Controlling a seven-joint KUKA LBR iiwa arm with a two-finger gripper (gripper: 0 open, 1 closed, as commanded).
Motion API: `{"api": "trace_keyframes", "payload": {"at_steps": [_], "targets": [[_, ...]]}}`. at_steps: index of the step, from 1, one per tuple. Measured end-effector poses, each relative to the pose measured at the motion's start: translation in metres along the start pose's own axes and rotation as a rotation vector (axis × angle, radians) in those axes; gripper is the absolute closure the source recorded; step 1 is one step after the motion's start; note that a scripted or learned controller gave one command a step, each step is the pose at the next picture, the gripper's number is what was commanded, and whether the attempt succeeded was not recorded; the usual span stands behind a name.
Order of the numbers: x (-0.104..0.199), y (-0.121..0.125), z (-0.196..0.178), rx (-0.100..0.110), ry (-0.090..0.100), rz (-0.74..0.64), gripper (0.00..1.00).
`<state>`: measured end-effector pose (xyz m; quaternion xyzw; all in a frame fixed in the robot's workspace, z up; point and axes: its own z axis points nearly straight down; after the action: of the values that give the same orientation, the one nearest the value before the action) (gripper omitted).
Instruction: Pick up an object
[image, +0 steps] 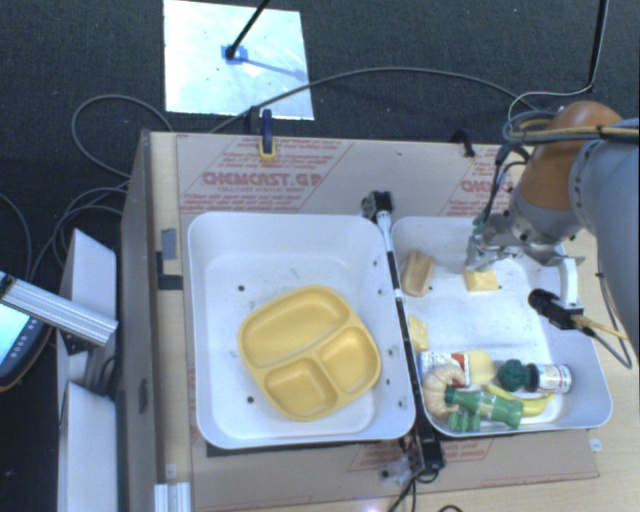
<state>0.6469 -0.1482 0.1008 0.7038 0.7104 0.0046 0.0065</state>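
Bench: cardboard-topped, two white bins (300, 225).
Arm: bent over right bin's (590, 385) far edge.
Gripper (487, 250): finger state cannot be told.
Yellow block (482, 282): just beneath gripper.

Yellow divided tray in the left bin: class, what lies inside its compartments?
The yellow divided tray in the left bin holds nothing visible in its three compartments. What lies beneath it is covered.

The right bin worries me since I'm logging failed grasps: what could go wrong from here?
1. The end effector sits by the far wall of the right bin, over a small yellow block; it may slip away.
2. The toy pile at the near edge is crowded, so one piece is hard to single out.
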Motion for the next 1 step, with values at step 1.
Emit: {"api": "trace_keyframes", "payload": {"at_steps": [1], "targets": [[0.0,-0.0012,0.0018,0.004,0.0,0.0,0.0]]}}
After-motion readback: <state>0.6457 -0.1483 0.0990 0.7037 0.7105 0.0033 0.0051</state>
